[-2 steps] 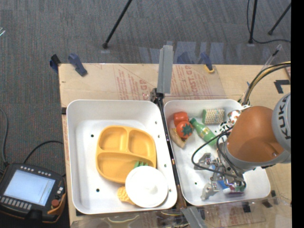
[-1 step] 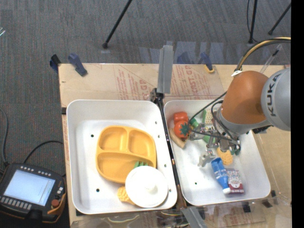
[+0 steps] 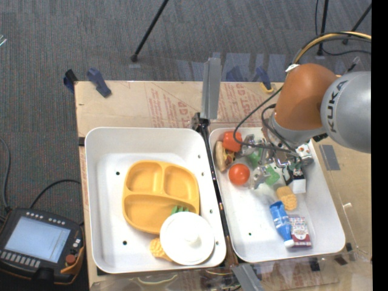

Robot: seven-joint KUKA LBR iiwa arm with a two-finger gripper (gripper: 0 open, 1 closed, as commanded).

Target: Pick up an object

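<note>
At the far left we see a teach pendant (image 3: 37, 245) with a pale screen lying on the carpet. Next comes the left bin (image 3: 103, 162), which holds a yellow divided tray (image 3: 159, 194); a white round lid (image 3: 187, 238) overlaps the tray's near right corner, and something green (image 3: 179, 209) peeks out between them. Behind the bins we can see red printing on the bench board (image 3: 163, 105), reversed and too faint for us to read.

In the right bin (image 3: 327, 214) we find a red tomato (image 3: 239, 174) near the left wall, with a second red piece (image 3: 231, 141) behind it and a tan item (image 3: 222, 155) against the wall. The gripper (image 3: 271, 162) hangs just right of the tomato, over green pieces (image 3: 271, 176); we cannot tell from this view how it is set. Nearer us lie a yellow corn piece (image 3: 286, 197), a blue bottle (image 3: 280, 221) and a small red-and-white carton (image 3: 299, 231), whose print is too small for us to read. On the grey arm (image 3: 354, 111) at the right we read "KUKA".
</note>
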